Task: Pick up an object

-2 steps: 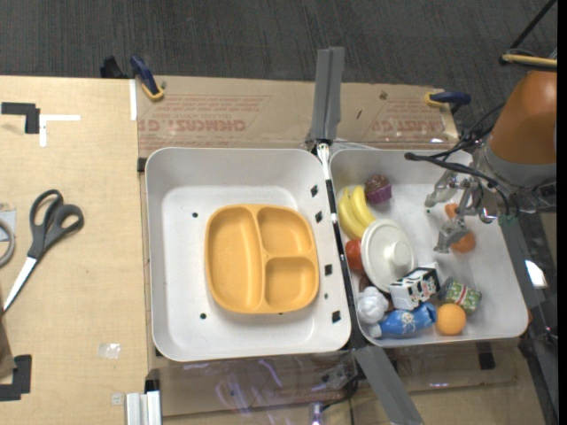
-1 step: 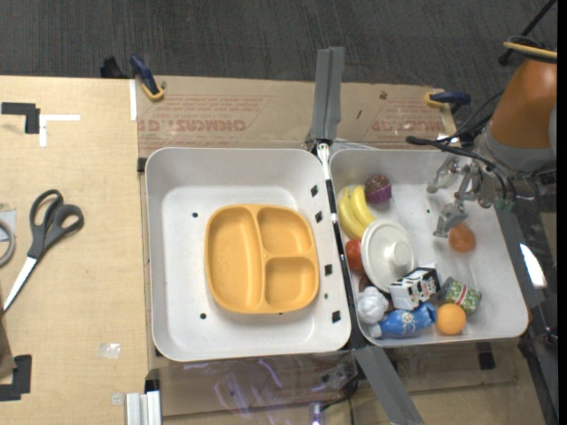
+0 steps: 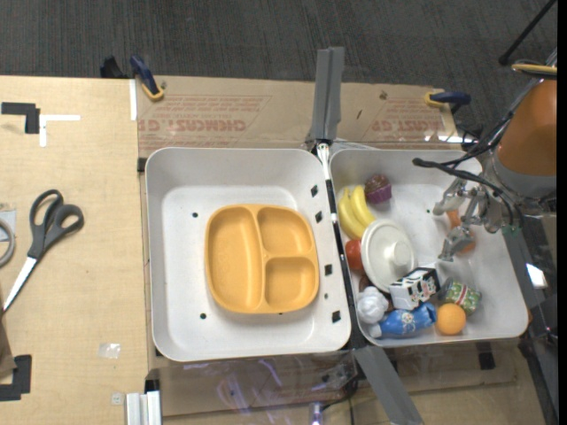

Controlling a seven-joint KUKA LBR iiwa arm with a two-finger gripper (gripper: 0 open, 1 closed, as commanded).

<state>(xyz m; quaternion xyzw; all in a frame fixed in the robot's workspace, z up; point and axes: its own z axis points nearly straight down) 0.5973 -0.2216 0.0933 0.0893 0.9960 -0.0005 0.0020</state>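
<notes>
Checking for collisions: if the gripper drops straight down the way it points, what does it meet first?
Probably bare floor of the right bin. The gripper hangs over an open patch, right of the white plate, though depth is hard to judge.

Tool (image 3: pixel 462 224) above right bin (image 3: pixel 505 312)

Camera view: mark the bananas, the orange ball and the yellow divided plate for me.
bananas (image 3: pixel 353 211), camera view, middle of the bunch.
orange ball (image 3: pixel 451 319), camera view, centre of its top.
yellow divided plate (image 3: pixel 232 257), camera view, floor of its large compartment.
</notes>
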